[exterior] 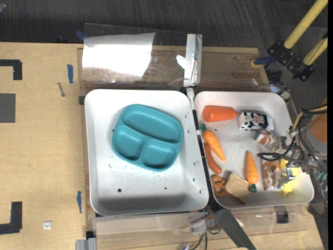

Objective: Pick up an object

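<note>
End effector [285,175] sits low over the right edge of the right bin [278,102], reaching in from the right among cables and metal parts; whether it is open or closed cannot be told, and nothing can be made out in its grip. Arm [318,130] shows an orange patch at the right edge of the view. Right bin contents: a large carrot [219,113] lying across the top, a black-and-white carton [253,121] just beside it to the right, a second carrot [214,144] along the left wall, a third carrot [252,169] near the centre, standing roughly lengthwise, a tan slice of bread [237,186] at the bottom touching a small brown item, and a yellow piece [287,184] near the end effector. Left bin [99,139] holds a teal divided plate [148,136], tilted, with three compartments facing up. Both bins rest side by side on the table [36,155]. A clear plastic sheet [135,56] lies behind the bins.
</note>
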`<action>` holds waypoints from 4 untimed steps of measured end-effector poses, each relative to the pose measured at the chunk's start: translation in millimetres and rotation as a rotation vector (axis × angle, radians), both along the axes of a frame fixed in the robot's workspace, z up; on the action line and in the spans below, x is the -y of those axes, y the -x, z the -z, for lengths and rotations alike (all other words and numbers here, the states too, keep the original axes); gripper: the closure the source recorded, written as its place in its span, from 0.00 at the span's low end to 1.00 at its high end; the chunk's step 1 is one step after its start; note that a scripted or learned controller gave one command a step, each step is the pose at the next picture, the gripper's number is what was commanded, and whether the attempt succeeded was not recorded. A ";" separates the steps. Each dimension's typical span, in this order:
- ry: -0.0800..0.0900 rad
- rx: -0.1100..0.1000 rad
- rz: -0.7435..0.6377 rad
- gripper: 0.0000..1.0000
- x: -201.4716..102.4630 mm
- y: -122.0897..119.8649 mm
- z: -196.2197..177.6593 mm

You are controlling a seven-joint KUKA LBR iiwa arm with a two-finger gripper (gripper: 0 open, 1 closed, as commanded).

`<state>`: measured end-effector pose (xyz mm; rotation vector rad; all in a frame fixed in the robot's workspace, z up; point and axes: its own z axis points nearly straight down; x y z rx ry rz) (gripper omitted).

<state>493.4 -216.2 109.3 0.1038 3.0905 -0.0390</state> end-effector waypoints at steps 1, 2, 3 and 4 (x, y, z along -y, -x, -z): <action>-0.012 -0.003 -0.095 0.00 6.5 -2.7 0.7; -0.009 -0.006 -0.127 0.00 6.6 -4.3 0.8; -0.003 -0.010 -0.247 0.00 7.0 -8.8 0.8; 0.007 -0.008 -0.403 0.00 7.0 -9.5 0.5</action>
